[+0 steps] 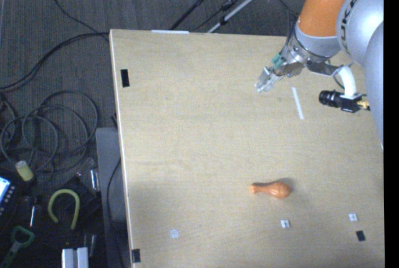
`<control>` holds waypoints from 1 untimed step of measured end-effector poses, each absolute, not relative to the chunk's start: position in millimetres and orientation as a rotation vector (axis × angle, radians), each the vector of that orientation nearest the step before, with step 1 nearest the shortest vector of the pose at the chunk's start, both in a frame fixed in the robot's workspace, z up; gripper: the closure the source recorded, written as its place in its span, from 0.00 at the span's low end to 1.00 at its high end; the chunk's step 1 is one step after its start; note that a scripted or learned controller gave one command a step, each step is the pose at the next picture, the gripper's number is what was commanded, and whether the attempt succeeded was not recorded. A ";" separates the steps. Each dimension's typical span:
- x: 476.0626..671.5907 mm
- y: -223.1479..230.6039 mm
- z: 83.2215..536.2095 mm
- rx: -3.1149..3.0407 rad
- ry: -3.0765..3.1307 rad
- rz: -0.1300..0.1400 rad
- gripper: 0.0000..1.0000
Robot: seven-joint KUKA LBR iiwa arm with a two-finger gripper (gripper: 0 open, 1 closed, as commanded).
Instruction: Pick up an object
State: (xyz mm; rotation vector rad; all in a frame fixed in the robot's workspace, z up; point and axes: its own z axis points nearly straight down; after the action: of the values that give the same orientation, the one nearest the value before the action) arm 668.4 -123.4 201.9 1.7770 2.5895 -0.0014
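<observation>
The jaws [264, 82], state unclear, hover well above a smooth orange pear-shaped object [272, 189].

The grey arm [368, 17] carries dark letters running up its casing beside the orange band; they appear to read "KUKA", partly cut off by the curve. No other writing or number is legible.

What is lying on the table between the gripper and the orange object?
In the camera view, a thin white stick lies beside the line from the gripper to the orange object; otherwise the table there is bare.
</observation>
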 end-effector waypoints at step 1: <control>637.8 -66.5 191.1 1.795 2.580 -0.002 1.00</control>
State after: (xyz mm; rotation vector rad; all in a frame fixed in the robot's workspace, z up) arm 637.8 -66.5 191.1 1.7953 2.5802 -0.0021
